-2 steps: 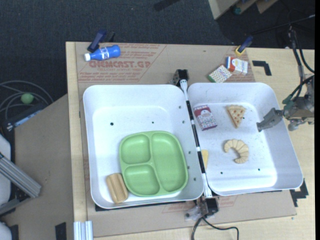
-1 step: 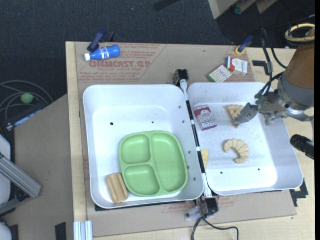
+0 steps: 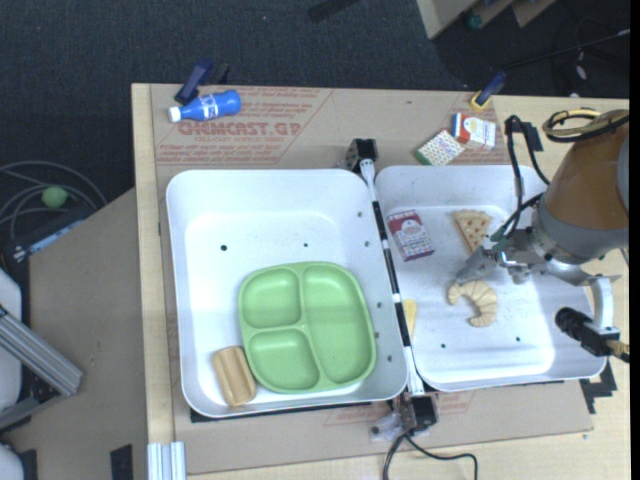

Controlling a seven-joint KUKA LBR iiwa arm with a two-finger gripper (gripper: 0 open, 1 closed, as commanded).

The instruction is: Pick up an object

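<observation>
I see a croissant (image 3: 476,301) lying in the right bin (image 3: 530,363), a little right of that bin's middle, curved like a hook with its open side toward the left. The gripper (image 3: 478,268) is just above it in the view, its tip at the croissant's upper end; I cannot tell whether the two touch. I cannot tell how the gripper stands, since the tip is small and blurs into the white floor, and nothing shows between it.

Just up from the gripper lies a toast-coloured triangular wedge (image 3: 473,228), like a slice of pizza or bread. To its left, near the bin's inner wall, a small red and white carton (image 3: 409,235) lies flat. A yellow scrap (image 3: 409,317) sits at the bin's left rim, close to the black seam between the bins.

The arm (image 3: 590,203) comes in from the right over the bin's far right side, its orange band topmost and grey wrist below, with black cables looping by it.

In the left bin (image 3: 190,208) a green divided plate (image 3: 305,326) with three compartments rests toward the near side. A tan ridged piece (image 3: 233,375), like a wafer or bread stick, lies just beside the plate's lower left corner.

Beyond the bins, on the cardboard-coloured bench (image 3: 280,118), I see a blue and white bottle (image 3: 205,106) lying on its side at the far left, and two small boxes (image 3: 456,138) near the right bin's far edge.
</observation>
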